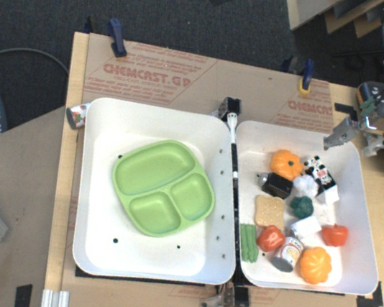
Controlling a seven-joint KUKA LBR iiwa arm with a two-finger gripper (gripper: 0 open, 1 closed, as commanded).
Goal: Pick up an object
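The right bin (365, 207) holds a heap of toy foods. Among them are an orange pumpkin (286, 163), a black-and-white piece (318, 173), a black block (276, 185), a dark green lump (303, 206) and a tan cracker (268, 211). Nearer the front lie a red tomato (270, 237), a green bean pod (248, 242), a small can (290, 253), an orange fruit (315, 265) and a red pepper (335, 235). My gripper (355, 140) hangs above the bin's far right corner, open, with nothing between its fingers.
The left bin (92, 227) carries a green divided plate (164, 187). A black rail (232, 165) runs between the two bins. Blue clamps (117, 37) hold the cardboard base at the back edge. The arm comes in from the upper right.
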